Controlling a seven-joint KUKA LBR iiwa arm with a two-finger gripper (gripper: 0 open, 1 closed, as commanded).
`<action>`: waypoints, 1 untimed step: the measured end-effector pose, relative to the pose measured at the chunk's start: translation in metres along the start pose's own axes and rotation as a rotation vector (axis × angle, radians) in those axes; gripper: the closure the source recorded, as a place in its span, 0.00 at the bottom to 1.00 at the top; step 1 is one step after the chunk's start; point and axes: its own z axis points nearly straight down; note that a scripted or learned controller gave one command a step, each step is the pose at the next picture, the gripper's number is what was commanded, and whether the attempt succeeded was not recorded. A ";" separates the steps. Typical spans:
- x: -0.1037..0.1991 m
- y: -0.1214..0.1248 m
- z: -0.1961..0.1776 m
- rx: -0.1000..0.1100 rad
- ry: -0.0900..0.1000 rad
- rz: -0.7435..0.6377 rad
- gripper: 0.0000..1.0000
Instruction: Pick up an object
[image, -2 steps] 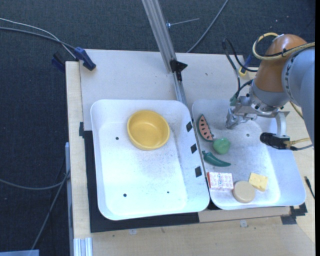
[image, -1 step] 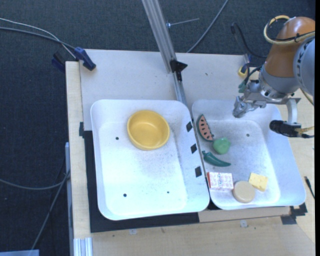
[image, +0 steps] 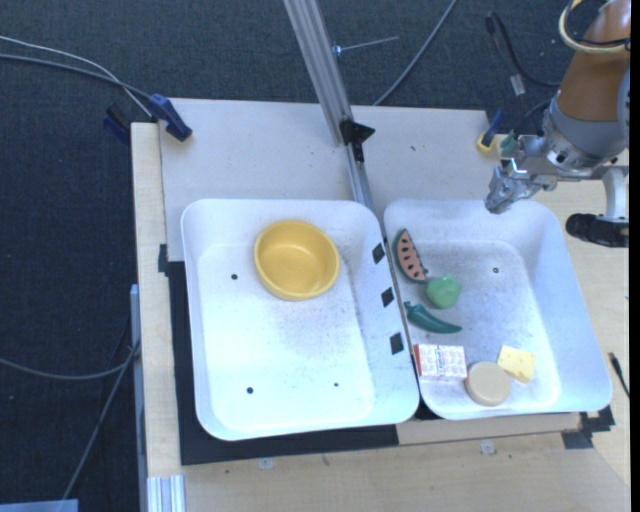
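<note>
Altogether one bowl (image: 296, 259), five small toys.

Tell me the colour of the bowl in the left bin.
The bowl is yellow, seen plainly in the camera view from above.

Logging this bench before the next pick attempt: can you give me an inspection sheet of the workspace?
Surface: two white bins, left bin, right bin, on a bench.
Job's things: right bin holds watermelon slice, green ball, green pepper, red-white packet, round disc, cheese wedge; left bin holds yellow bowl.
Clutter: nothing seen.
Gripper: above right bin's far rim, holding nothing.
Cables: grey ones on floor.
Surroundings: dark carpet.
</note>
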 end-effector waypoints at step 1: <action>0.000 0.002 -0.034 0.002 0.000 -0.001 1.00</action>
